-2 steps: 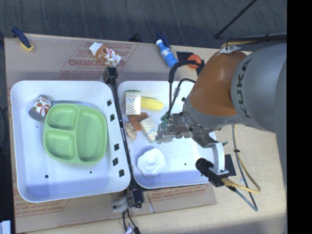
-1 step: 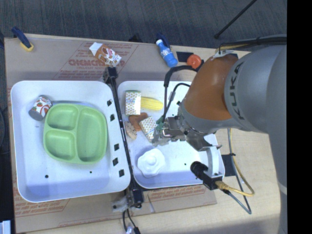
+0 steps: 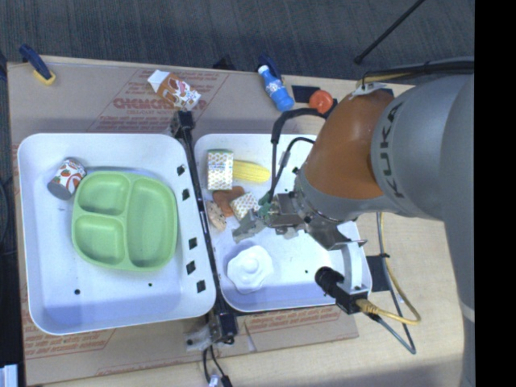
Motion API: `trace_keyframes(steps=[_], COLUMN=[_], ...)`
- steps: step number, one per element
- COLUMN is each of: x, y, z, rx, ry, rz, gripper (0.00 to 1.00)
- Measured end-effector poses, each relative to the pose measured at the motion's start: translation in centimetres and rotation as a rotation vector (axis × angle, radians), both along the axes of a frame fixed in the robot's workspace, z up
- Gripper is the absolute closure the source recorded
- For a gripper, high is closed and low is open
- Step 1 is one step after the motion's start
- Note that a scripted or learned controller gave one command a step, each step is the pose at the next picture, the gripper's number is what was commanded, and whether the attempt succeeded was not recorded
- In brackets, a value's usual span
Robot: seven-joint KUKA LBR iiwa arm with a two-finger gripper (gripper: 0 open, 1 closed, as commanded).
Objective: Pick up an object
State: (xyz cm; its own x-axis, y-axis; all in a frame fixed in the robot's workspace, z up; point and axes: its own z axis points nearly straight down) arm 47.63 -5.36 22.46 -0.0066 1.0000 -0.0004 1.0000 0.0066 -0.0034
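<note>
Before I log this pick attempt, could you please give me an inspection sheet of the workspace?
Surface: cardboard-covered bench bearing left bin and right bin.
Job's things: in right bin, yellow corn-like item, patterned box, small brown pieces, white bottle.
Clutter: green divided plate and small cup in left bin; snack packet, blue bottle, orange cap on bench behind.
Grippers: gripper low over right bin, near the brown pieces; grasp cannot be judged.
Cables: black cable along arm; yellow cable at bench right.
Surroundings: dark carpet.
</note>
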Motion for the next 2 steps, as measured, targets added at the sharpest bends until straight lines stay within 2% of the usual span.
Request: trace_keyframes(steps=[2], x=[0.0], y=[0.0], z=[0.0], rx=[0.0], ry=[0.0], rz=[0.0], gripper=[0.0])
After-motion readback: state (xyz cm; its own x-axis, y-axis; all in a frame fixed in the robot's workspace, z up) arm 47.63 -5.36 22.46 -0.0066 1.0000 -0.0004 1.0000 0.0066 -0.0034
